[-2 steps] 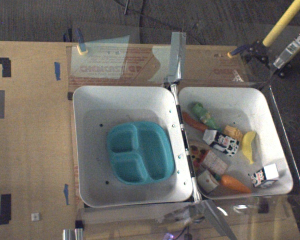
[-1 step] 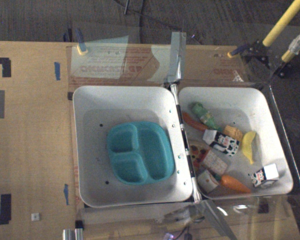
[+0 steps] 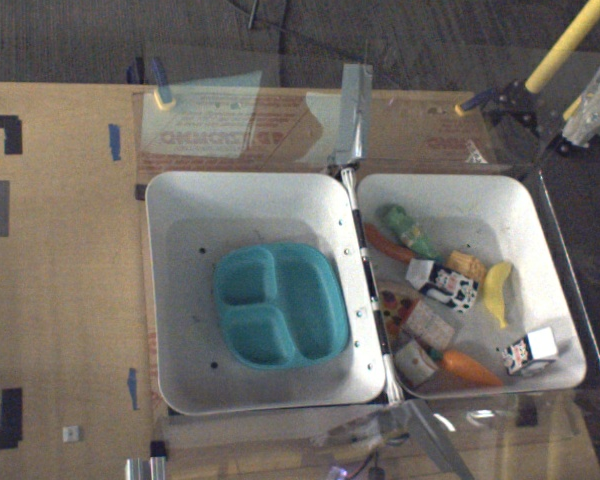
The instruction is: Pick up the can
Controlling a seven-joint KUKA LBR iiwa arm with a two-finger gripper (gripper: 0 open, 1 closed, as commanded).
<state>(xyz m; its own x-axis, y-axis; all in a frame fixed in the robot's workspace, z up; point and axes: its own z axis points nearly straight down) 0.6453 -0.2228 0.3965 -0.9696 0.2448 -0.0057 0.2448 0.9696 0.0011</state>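
The can [image 3: 415, 361] looks like a small pale grey cylinder near the front left corner of the right bin [image 3: 540, 218]. It lies close to the bin's left wall. An orange carrot [image 3: 470, 368] lies just to its right, and a tan box [image 3: 427, 324] sits just behind it. Nothing covers the can from above.
The right bin also holds a green toy [image 3: 405, 228], a second carrot [image 3: 388, 243], a cow-patterned carton [image 3: 448, 286], corn [image 3: 468, 264], a banana [image 3: 497, 293] and a small carton [image 3: 530, 351]. A teal divided plate [image 3: 278, 304] lies in the left bin [image 3: 180, 218]. A yellow pole [image 3: 570, 33] stands at the far right.
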